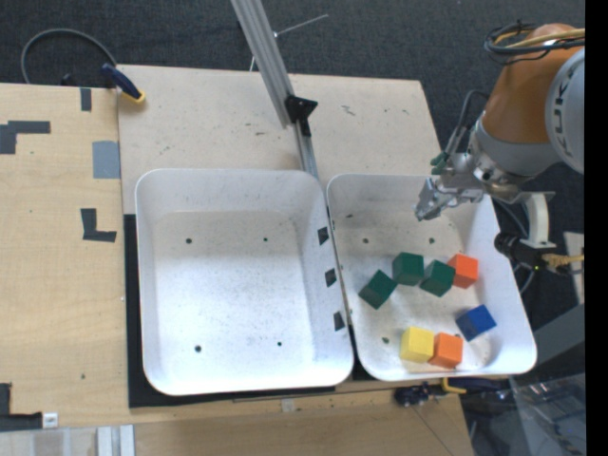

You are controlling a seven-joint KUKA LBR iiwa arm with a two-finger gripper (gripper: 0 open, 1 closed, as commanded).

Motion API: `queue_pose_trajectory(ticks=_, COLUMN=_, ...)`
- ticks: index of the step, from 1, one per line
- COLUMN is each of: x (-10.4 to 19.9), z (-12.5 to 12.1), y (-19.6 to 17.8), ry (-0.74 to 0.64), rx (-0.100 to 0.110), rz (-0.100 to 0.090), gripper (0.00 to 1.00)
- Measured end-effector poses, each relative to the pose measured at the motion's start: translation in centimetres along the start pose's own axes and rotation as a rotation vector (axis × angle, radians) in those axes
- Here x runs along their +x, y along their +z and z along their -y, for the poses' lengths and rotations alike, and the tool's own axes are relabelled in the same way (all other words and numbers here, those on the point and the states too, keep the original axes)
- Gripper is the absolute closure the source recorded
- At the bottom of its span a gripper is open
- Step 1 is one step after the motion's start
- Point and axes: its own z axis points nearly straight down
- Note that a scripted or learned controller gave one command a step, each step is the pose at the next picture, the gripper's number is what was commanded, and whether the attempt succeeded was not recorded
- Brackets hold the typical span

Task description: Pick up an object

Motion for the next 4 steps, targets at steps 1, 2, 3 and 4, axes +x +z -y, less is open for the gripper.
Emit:
queue_pose_trajectory(ticks=1, x=5.5, z=0.4, y=-1.1, ry=-0.001, rx=0.0, rz=0.0, gripper=1.0)
queue_pose_trajectory(ticks=2, x=11.5, z=1.8, y=-1.1, ry=-0.001, rx=0.002, rz=0.0, gripper=1.0)
queue_pose_trajectory(ticks=3, x=16.9, z=2.0, y=0.1, ry=0.0, rx=0.003, rz=0.001, gripper=1.0)
queue_pose_trajectory(ticks=4, x=22.2, z=2.4, y=0.9, ry=-0.001, rx=0.003, rz=0.001, gripper=1.0)
